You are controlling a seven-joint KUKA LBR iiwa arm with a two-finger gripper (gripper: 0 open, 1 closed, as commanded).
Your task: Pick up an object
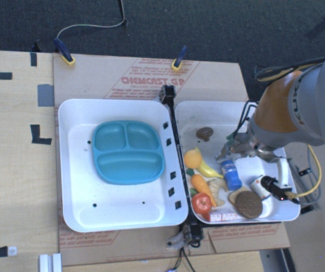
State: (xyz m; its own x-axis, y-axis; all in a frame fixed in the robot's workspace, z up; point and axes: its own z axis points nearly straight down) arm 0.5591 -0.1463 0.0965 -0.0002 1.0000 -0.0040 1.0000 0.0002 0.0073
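Bins sit side by side on a cardboard-covered bench, the left bin (75, 208) holding a glossy blue divided plate (128, 152) of moulded plastic, its three wells shallow and round-cornered. In the right bin (219, 111), toy food is heaped along the left wall and near edge: a yellow lemon (192, 158), a curved banana (208, 170), an orange carrot (202, 188) and a red tomato (201, 204), all smooth, hard-looking plastic. A small brown lump (204, 133) lies apart near the far wall. Just right of the banana stands a blue can (230, 174), likely light, rigid and slick; its straight sides look the surest place to pinch. The gripper (233, 149) hangs over the can's far end; whether its pincer is spread or pressed together cannot be told.
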